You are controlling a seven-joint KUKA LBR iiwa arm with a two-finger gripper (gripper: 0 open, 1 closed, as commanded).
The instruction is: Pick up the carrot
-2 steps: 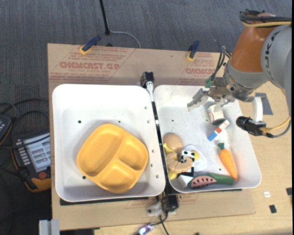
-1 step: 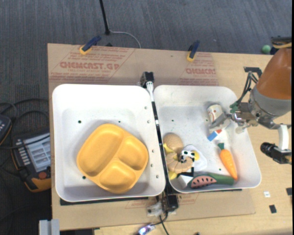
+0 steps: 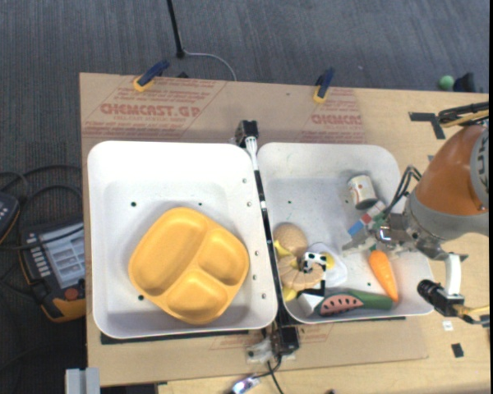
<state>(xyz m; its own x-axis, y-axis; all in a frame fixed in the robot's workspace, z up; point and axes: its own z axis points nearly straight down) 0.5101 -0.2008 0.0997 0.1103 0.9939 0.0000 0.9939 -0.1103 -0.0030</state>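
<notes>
Carrot (image 3: 384,273) just below gripper (image 3: 376,235)

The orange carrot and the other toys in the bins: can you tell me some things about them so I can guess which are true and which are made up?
1. The orange carrot lies in the right white bin. True.
2. The yellow divided plate sits in the right bin. False: it sits in the left white bin.
3. The carrot is lifted high above the bin. False: it lies on the bin floor, near the grey-and-orange arm.
4. A watermelon slice toy lies near the right bin's front edge. True.
5. The long green vegetable lies in the left bin. False: it lies beside the watermelon slice.
</notes>
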